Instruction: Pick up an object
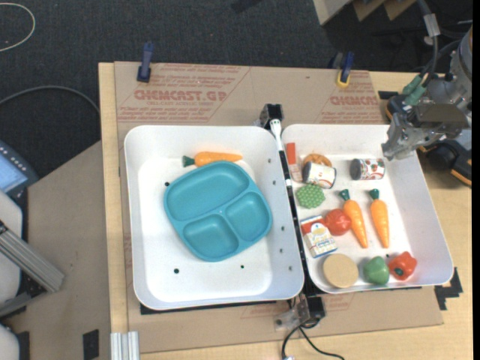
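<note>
Camera view is showing the grey metal gripper [397, 142] hanging over the far right rim of the right shallow white bin [433, 223]; whether it is apart or together I cannot tell, and nothing is showing between its tips. Just left of it a small dark-labelled can [367, 169] is lying on its side, near two orange toy carrots [367, 217] lying side by side. The left shallow white bin [142, 223] is bearing a teal three-part plastic plate [217, 210] with a third orange carrot [214, 157] just beyond it. Both bins are resting on a brown printed cardboard sheet [187, 92] over dark carpet [67, 21].
</note>
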Robot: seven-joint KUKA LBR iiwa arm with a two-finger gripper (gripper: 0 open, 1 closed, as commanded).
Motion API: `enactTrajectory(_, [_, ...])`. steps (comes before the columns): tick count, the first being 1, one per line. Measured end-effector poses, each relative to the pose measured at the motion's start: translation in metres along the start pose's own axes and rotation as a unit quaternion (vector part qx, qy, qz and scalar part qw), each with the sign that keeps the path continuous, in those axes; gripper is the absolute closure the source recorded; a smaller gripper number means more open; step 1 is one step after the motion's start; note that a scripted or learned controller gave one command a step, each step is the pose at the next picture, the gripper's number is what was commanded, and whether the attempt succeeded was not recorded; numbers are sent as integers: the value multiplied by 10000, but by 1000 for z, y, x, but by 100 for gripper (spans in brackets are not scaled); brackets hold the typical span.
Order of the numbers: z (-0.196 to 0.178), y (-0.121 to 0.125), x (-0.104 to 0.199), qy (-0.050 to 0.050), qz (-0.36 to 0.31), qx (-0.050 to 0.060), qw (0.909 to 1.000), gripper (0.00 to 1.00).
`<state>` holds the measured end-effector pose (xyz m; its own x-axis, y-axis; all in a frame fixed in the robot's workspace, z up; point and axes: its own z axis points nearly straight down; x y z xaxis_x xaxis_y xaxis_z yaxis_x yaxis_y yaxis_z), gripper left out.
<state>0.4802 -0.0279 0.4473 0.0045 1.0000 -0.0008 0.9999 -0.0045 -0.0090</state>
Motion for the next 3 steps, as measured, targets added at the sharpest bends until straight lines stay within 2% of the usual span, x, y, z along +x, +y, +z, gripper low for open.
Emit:
enactTrajectory(1, [85,-1,-57,1,13,4,10000,100])
enactTrajectory(2, [-22,91,-83,-23,-27,-132,9999,100])
enactTrajectory(3, [31,72,-119,7,-1,-19,10000,100])
